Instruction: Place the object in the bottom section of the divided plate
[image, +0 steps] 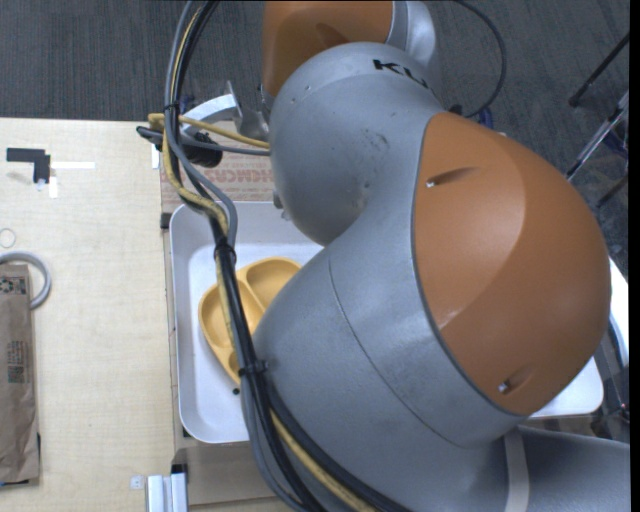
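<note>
The grey arm (400, 300), with its broad orange band (510, 270), takes up most of the camera view and covers the greater part of the white bin (192, 400) beneath it; a bundle of black and yellow cables (235, 310) runs down the arm's left side, crossing the bin and the plate in it. The gripper is hidden somewhere under the arm's bulk, so its position and grasp cannot be told.

In the bin lies a yellow divided plate (222, 312); its left part shows, with a raised ridge parting the sections, and the rest passes under the arm and cables. The visible sections hold nothing that can be made out; the object to be placed cannot be seen, and whether it lies under the arm cannot be told.

To the left of the bin stretches a pale wooden bench top (90, 300); at its far left edge lies a brown paper bag (18, 380) with printed labels, and just above it a grey ring-like handle (35, 275). Near the upper left corner sits a small black bracket (30, 157). Behind the bin, a strip of brown cardboard (235, 178) with red lettering shows beside the cables.
</note>
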